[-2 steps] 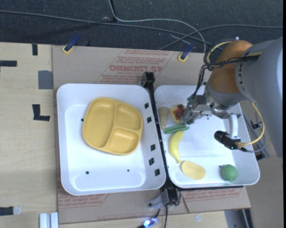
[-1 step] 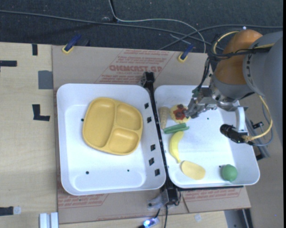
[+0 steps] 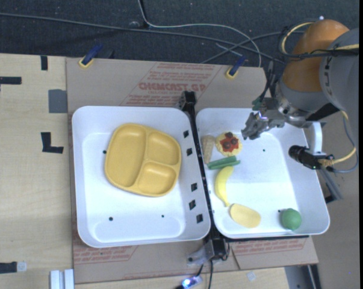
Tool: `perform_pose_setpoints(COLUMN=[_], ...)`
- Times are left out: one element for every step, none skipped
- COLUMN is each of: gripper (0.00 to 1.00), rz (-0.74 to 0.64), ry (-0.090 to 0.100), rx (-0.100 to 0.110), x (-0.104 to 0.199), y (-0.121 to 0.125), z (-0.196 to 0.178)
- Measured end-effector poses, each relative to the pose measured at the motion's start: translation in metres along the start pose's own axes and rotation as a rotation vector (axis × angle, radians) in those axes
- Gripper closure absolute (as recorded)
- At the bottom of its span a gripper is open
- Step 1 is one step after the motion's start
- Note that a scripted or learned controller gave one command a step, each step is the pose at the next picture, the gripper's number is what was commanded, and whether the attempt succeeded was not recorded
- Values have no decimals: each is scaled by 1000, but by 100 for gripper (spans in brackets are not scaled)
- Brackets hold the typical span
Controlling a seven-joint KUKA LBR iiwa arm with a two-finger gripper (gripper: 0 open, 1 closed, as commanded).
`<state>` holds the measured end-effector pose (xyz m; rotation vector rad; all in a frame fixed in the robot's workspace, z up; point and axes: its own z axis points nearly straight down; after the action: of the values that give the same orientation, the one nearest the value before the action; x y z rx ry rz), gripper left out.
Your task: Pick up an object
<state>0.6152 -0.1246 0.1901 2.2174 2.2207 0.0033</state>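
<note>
The right bin point(image 3: 301, 179) holds several toy foods: a pizza-like piece with red topping point(image 3: 229, 142), a tan piece point(image 3: 208, 146), a green bean point(image 3: 223, 162), a banana point(image 3: 223, 185), a yellow chip-like piece point(image 3: 245, 215) and a green lime point(image 3: 291, 219). My gripper point(image 3: 252, 129) hangs over the bin's far part, just right of the red-topped piece and apart from it. Nothing shows between its fingers.
A yellow divided plate point(image 3: 142, 159) lies in the left bin point(image 3: 91, 221). A black clip divider point(image 3: 196, 179) runs between the bins. Cables cross the dark floor behind the bench. Bare bin floor lies right of the banana.
</note>
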Motion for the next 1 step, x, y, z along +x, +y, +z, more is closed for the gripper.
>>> perform_pose_setpoints(gripper=[100], rz=[0], ry=[1], rx=[2], x=[0], y=[1], z=[-24])
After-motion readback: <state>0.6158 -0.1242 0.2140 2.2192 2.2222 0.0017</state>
